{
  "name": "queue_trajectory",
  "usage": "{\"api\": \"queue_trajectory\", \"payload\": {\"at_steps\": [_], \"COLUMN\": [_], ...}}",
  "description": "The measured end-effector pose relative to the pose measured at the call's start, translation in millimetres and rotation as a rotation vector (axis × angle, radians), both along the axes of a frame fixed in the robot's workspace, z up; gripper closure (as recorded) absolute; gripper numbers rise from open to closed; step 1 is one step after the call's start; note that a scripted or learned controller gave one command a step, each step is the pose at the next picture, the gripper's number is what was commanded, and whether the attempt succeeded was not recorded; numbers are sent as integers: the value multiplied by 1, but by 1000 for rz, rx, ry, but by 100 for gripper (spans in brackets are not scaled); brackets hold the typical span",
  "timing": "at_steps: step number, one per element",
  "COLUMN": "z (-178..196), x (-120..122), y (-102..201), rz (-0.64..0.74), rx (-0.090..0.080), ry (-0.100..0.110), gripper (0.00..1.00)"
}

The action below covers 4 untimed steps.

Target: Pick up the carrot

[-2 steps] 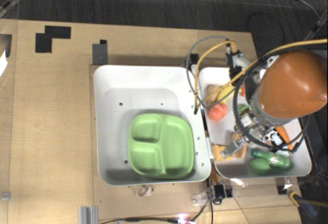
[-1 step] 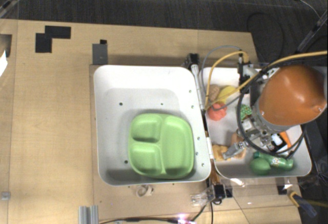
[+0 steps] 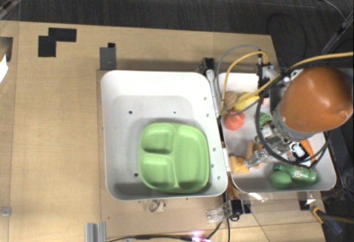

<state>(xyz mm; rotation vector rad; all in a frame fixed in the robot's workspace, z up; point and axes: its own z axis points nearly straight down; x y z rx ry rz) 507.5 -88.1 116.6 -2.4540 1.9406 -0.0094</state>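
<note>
Carrot not yet lifted; arm low over the right bin (image 3: 331,177).

Gripper (image 3: 255,159) sits just beside the orange carrot (image 3: 239,164) at the bin's near-left corner; jaw state unreadable. Grasp and lift remain, I judge.
</note>
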Motion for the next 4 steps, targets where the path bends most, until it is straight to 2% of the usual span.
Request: {"api": "queue_trajectory", "payload": {"at_steps": [1,2,3,4], "z": [25,107,105,68], "x": [-12,16,15,-19], "y": [7,35,34,89], "rz": [-175,-232,-235,-27], "rx": [-1,0,0,-1], "ry": [6,-2,2,8], "gripper": [100,100,0,0]}}
